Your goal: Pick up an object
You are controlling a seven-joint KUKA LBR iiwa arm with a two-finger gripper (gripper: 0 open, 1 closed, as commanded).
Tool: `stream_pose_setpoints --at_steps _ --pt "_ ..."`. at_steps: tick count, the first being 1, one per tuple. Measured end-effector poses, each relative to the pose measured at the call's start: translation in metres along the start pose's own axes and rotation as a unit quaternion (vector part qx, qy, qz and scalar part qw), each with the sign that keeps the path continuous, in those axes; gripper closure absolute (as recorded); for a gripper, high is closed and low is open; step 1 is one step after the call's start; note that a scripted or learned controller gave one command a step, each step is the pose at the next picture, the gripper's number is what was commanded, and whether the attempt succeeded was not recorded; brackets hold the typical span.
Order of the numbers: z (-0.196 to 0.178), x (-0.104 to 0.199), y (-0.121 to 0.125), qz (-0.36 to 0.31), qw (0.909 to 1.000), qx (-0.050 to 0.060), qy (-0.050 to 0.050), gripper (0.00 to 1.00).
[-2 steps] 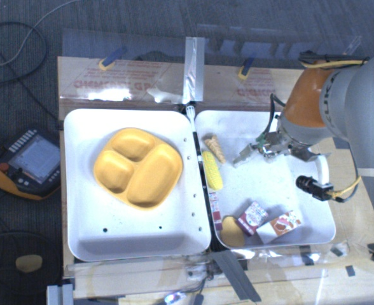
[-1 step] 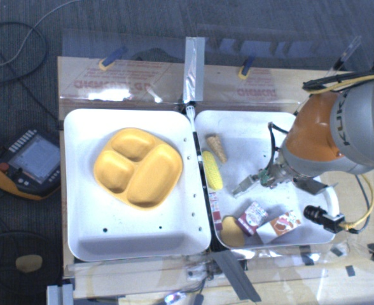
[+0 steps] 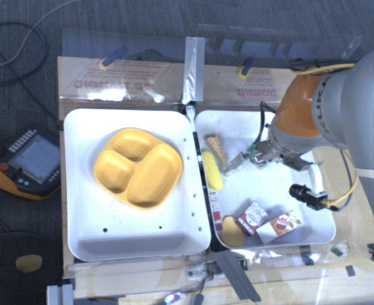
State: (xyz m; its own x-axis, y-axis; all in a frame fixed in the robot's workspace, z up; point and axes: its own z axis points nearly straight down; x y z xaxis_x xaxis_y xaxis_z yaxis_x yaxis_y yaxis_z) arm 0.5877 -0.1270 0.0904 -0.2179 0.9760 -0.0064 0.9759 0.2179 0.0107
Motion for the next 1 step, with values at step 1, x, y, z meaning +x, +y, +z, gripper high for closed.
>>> stream_pose_setpoints --at_steps 1 --pt "-0.0544 0.0042 0.0271 -0.027 0.9996 0.006 0.003 0.0"
